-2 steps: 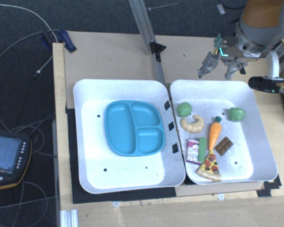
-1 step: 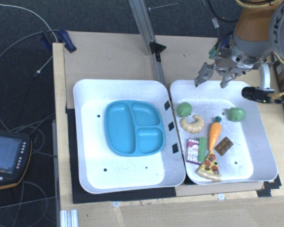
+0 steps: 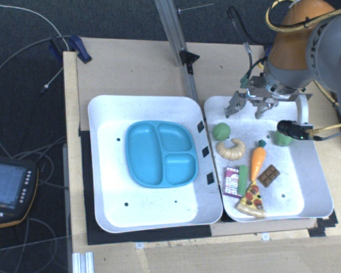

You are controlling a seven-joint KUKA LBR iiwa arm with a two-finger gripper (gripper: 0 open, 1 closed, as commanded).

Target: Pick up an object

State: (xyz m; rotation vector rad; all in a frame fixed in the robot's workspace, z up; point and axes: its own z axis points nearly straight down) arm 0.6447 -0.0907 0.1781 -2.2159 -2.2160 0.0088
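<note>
My gripper [image 3: 250, 108] hovers over the far edge of the right bin [image 3: 307, 181], fingers spread open with nothing between them. Below it lie a green ball [image 3: 220, 131], a beige croissant [image 3: 231, 148], an orange carrot [image 3: 257, 162], a brown chocolate piece [image 3: 268, 176], a pink box [image 3: 232, 181] and a pizza slice [image 3: 251, 199]. A green object [image 3: 283, 140] sits at the right, partly under a black part of the arm. The green ball lies nearest, just left of and below the left finger.
The left bin [image 3: 108, 175] holds a blue sectioned plate [image 3: 161, 153]. A metal pole [image 3: 170, 21] slants down between the bins. A handheld pendant [image 3: 8, 189] and cables lie off the bench at left.
</note>
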